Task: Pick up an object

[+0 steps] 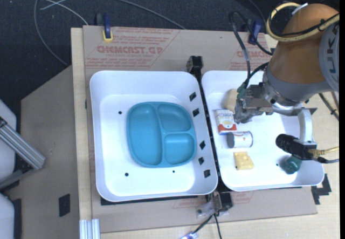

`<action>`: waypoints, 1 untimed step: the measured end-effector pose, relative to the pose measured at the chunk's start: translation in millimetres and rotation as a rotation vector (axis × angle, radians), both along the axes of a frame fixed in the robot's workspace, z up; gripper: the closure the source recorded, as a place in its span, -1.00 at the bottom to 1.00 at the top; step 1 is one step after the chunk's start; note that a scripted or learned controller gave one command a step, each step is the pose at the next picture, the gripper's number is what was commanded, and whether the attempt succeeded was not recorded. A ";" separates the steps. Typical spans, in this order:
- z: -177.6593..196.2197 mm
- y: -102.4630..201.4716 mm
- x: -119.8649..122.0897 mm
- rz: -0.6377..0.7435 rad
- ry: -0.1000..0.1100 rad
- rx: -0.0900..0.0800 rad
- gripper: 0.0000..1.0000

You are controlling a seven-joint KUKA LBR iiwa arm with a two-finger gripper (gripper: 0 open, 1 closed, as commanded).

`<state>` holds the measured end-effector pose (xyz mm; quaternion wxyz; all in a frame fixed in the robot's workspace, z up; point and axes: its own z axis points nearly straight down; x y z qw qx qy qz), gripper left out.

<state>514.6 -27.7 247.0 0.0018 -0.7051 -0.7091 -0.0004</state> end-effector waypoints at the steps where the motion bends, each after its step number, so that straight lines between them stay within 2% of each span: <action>1: 0.2 48.3 5.0 0.000 -0.002 -0.001 1.00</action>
